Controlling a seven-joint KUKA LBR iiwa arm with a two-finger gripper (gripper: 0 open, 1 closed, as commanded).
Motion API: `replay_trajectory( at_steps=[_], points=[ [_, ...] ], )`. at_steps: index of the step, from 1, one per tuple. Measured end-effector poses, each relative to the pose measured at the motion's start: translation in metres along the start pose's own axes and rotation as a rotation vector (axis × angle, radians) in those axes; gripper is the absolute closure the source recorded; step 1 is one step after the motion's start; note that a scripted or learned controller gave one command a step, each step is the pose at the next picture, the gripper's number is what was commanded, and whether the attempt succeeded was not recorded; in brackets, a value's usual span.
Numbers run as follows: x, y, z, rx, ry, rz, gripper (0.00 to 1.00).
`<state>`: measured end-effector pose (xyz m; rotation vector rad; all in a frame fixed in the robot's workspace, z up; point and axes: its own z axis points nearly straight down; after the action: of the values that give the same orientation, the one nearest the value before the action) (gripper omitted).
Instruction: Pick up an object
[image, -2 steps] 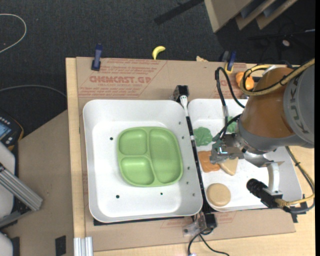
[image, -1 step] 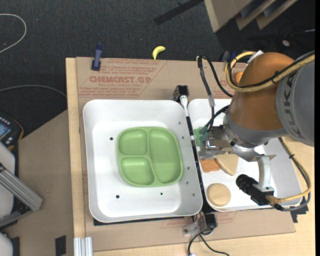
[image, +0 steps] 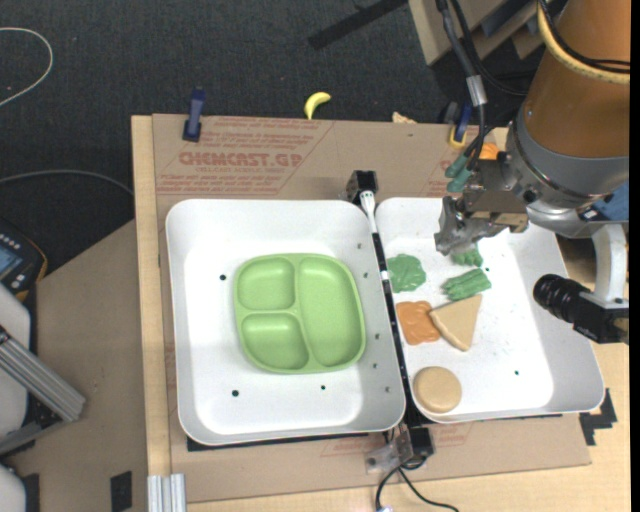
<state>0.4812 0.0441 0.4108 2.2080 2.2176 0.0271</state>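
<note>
From above, your hand (image: 458, 243) hangs low in the right bin (image: 530, 385), just above the green ridged piece (image: 466, 284), seemingly lined up to grab it; whether it's spread or pinching, you cannot tell.

Right bin (image: 560, 395) has open floor along its right side, but the toy foods (image: 440, 322) crowd its left half against the divider clips (image: 365, 190), and the green tray (image: 298, 312) hogs the left bin (image: 200, 250) middle.

You see a pale green divided plate (image: 298, 312) in the white left bin (image: 200, 250); green, orange and tan pieces sit in the right bin (image: 540, 370).
</note>
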Motion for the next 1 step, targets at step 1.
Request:
replay_trajectory(
  at_steps=[1],
  points=[
    [-0.0585,-0.0028,0.0231,0.023,-0.005,0.01,1.0]
  ],
)
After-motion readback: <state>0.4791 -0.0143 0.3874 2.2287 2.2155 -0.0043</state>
